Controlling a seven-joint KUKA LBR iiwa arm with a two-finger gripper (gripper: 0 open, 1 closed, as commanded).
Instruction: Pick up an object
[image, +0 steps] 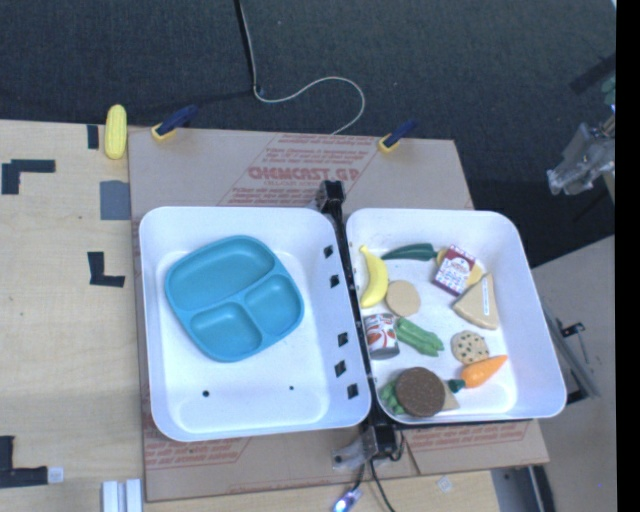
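Two white bins sit on my counter: the left bin (160, 400) holds a blue tray (234, 297), the right bin (530, 330) toy food, including a banana (374, 277) and carrot (484, 370). My claw (580, 165) hangs off right; its grip I cannot tell.

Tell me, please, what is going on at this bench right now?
A pick-up trial is at its start. The end effector is up at the far right, outside both bins and touching nothing. The right bin holds toy food, including a banana, a can and a carrot. The left bin holds a blue plate.
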